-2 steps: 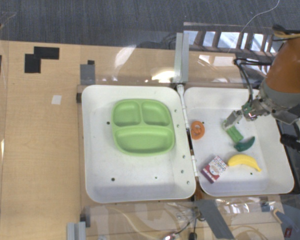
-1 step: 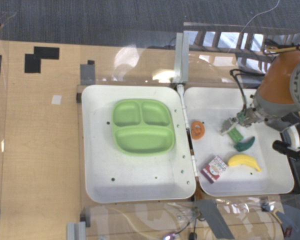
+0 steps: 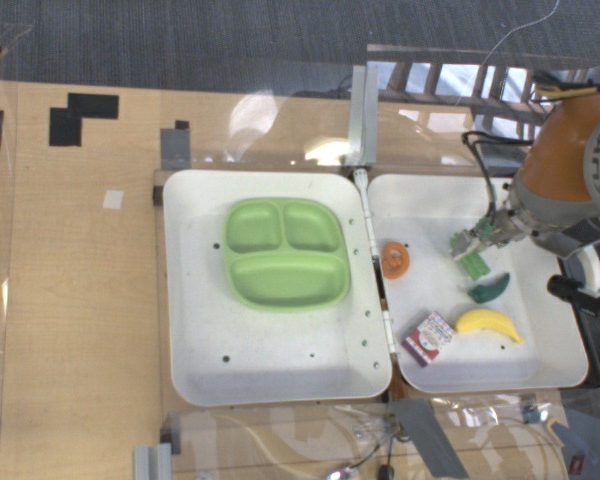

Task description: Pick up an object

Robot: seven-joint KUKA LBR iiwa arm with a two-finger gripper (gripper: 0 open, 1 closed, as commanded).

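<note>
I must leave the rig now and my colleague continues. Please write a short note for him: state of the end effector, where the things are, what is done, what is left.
End effector: low in the right bin, just above a small green block. I cannot tell whether its fingers are open or shut, or whether it has the block.

Right bin: orange ring near the left wall, dark green piece, banana, small red and white packet toward the front.

Left bin: a green divided plate, nothing on it.

Done: the arm has reached the block.

Left: confirm a grip and lift one object.
</note>
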